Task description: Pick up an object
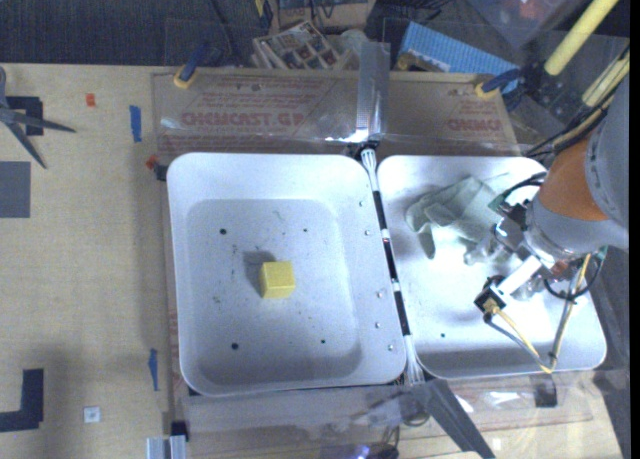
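Light wooden bench top [70, 277], smooth and matt, fills the left of the frame. It carries a short strip of blue tape [135, 123] at upper left and a flat dark square [12, 190] against the left edge.

At centre, two shallow white bins with rounded corners sit side by side, meeting along a thin dark seam. The left bin [190, 247] has a dull, lightly scuffed floor dotted with small dark specks. A yellow cube [278, 279], blocky and matt, lies on that floor a little below and left of its middle, well apart from the walls.

In the upper half of the right bin [440, 347] lies a pale grey-green object [450, 205], soft-looking, crumpled and irregular in outline. The grey arm, with its glossy orange band [570, 192], reaches in from the right edge over this bin. Its gripper [497, 237] sits low, just beside the crumpled object's lower right edge. Whether the two touch, and whether the tool is spread or pressed together, cannot be told from this angle.

Behind the bins stands a clear plastic sheet [270, 112] with red lettering, a yellow clamp [185, 75] at its upper left corner. Beyond it, at the top of the frame, are a blue ridged panel [440, 47] and a slanting yellow tube [590, 12].
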